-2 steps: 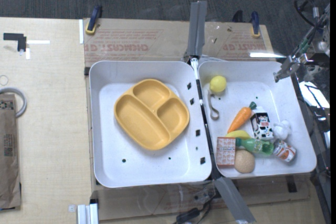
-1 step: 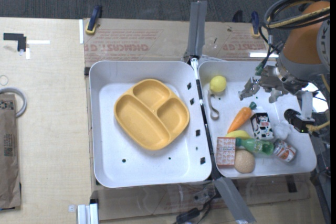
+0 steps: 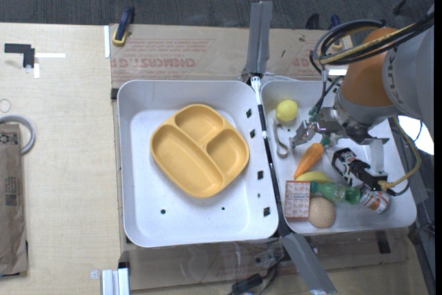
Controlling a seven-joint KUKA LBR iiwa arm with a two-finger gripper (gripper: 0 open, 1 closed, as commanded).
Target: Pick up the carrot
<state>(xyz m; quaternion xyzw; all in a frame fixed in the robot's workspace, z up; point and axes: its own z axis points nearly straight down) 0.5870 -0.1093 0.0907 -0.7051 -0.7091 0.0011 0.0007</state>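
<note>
The orange carrot (image 3: 309,159) lies tilted in the right bin (image 3: 407,207), near its middle. My gripper (image 3: 308,134) hangs just above the carrot's upper end, its metal fingers pointing down and left. The fingers look slightly apart with nothing between them. The carrot rests on the bin floor, apart from the fingers.
A yellow three-part plate (image 3: 199,148) sits in the left bin (image 3: 131,169). In the right bin lie a yellow ball (image 3: 286,110), a metal hook (image 3: 279,141), a red-and-white box (image 3: 298,199), a tan round thing (image 3: 322,212), a green bottle (image 3: 340,191) and a banana (image 3: 312,177).
</note>
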